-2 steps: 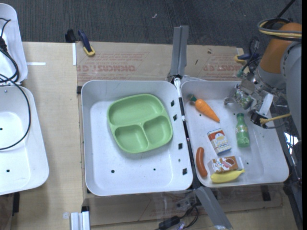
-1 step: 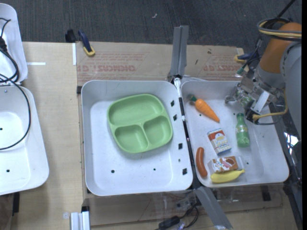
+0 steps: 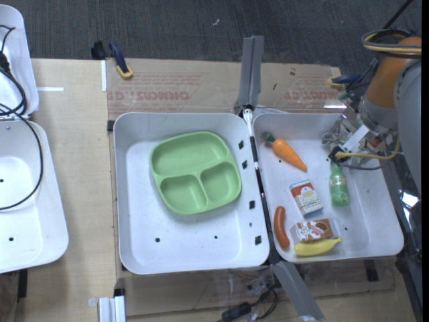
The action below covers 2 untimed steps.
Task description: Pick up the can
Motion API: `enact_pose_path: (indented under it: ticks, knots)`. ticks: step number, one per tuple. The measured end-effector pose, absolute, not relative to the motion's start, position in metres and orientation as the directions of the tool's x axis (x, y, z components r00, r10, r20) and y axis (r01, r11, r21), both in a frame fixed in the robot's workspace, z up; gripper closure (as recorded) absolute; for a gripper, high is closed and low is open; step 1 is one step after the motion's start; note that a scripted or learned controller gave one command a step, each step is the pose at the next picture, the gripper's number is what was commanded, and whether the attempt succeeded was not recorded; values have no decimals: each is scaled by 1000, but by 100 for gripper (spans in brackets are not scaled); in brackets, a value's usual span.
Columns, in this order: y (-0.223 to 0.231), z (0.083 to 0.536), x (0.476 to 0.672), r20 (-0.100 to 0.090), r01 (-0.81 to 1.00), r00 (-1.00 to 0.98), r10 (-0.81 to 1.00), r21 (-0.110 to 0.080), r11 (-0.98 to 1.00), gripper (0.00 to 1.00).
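Observation:
In the right bin [image 3: 392,247], near its front wall, a can [image 3: 314,229] with a red and white label lies on its side. A yellow banana [image 3: 318,247] rests against its near side and a red sausage [image 3: 281,226] lies just to its left. My gripper [image 3: 340,146] hovers over the bin's far right corner, well behind the can and above a green bottle [image 3: 338,185]. Cables and the wrist crowd the gripper.
A white and orange carton [image 3: 306,198] lies between the can and the bottle. An orange carrot [image 3: 288,151] sits at the back left of the right bin. The left bin [image 3: 127,200] holds a green divided plate [image 3: 195,172]. A grey post [image 3: 251,72] stands behind the divider.

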<state>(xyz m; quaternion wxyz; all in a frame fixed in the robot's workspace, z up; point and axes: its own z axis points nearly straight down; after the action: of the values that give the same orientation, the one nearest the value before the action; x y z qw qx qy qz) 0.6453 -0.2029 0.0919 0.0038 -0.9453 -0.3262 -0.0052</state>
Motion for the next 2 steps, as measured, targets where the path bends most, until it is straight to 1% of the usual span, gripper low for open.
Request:
enact_pose_path:
  ticks: [1,2]
  knots:
    - [-205,96,643,1,618,786,618,-13,-786,100]
    - [-174,192,609,-5,598,802,598,-4,-802,100]
